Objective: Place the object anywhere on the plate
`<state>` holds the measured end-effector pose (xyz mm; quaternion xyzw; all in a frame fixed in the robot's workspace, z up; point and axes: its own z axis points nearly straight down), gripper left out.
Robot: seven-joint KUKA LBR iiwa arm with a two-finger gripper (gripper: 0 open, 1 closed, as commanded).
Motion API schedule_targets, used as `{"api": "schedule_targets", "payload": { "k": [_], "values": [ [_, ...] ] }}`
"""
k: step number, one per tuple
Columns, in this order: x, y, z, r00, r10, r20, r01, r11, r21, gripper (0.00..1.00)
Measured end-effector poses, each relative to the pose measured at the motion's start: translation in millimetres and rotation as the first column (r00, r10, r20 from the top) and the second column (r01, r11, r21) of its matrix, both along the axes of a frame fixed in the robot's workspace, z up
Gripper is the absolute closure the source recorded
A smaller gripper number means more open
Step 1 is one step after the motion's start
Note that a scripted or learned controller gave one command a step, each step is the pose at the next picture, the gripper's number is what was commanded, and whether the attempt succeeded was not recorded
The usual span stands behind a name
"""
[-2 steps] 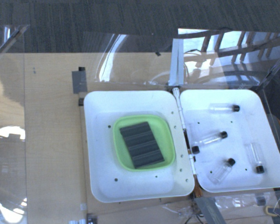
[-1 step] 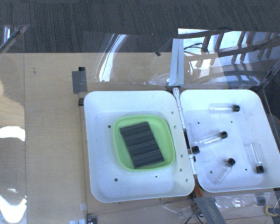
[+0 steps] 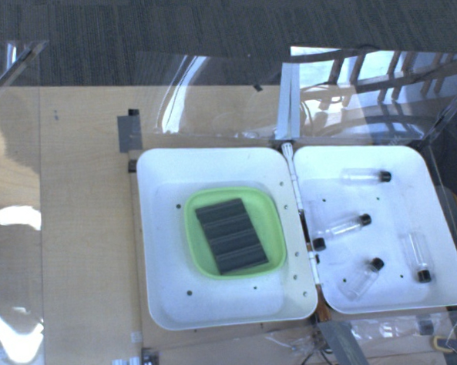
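A green square plate [image 3: 272,237] lies in the left white bin [image 3: 166,297]. A dark grey ribbed block [image 3: 231,235] rests flat on the plate, tilted a little. In the right white bin [image 3: 438,203] lie several clear vials with black caps: one at the back [image 3: 364,177], one near the middle [image 3: 347,225], one at the front [image 3: 364,276] and one at the right [image 3: 417,254].
A clear plastic shield [image 3: 208,94] stands behind the bins, with a metal post [image 3: 288,105] between them. Bare wooden bench [image 3: 69,226] spreads to the left. Cables [image 3: 309,358] lie at the front edge.
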<state>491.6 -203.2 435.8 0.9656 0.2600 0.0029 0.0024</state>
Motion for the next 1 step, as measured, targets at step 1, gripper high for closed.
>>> {"api": "schedule_targets", "payload": {
  "k": [1],
  "values": [
    [-3.0, -2.5, 0.4, 0.993, -0.119, 0.002, 0.119, 0.993, 0.0, 0.0]
  ]
}}
